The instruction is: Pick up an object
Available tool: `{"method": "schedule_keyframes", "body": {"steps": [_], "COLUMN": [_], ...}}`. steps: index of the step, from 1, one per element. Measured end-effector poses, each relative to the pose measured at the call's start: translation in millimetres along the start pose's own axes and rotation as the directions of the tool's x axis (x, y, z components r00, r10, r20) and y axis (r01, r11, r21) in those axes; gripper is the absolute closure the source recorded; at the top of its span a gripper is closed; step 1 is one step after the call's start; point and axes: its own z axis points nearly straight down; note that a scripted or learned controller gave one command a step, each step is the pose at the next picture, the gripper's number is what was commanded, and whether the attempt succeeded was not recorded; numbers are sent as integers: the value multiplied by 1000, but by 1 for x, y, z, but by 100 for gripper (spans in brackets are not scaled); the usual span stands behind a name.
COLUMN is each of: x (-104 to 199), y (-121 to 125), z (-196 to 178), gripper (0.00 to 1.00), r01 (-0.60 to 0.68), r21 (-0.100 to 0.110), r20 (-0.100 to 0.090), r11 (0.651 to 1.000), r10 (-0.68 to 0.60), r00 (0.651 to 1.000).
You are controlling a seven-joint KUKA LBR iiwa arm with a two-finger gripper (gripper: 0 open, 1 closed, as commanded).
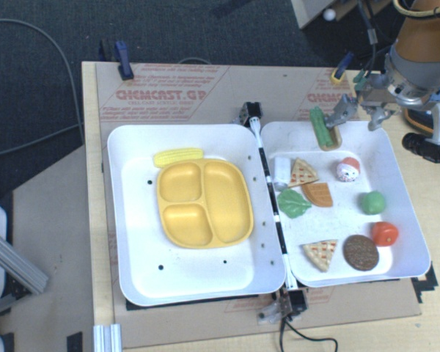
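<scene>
Yellow tray [205, 204], green leaf [293, 203], red tomato [385, 233], brown patty [361, 252].

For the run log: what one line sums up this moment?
end effector: above right bin's far rim | green object: between its fingers | yellow tray: left bin

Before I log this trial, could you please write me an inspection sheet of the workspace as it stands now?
Surface: two white bins, left bin and right bin, on a cardboard sheet.
Job's things: right bin has waffle pieces, green leaf, tomato, brown patty, green ball; green stick on its rim.
Clutter: yellow divided plate and corn cob in left bin.
Hand: hand above the right bin's far edge, beside the green stick.
Cables: grey cable on the floor.
Surroundings: dark carpet.
</scene>
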Motion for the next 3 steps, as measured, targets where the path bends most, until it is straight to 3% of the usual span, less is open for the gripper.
{"method": "schedule_keyframes", "body": {"steps": [1,2,3], "x": [29,2,6], "y": [-38,-56,-101], "z": [95,134,134], "gripper": [0,0,0], "r01": [-1,-1,-2], "r21": [-7,-16,-22], "r20": [2,2,3], "r11": [1000,1000,1000], "r10": [1,1,3], "r00": [1000,1000,1000]}}
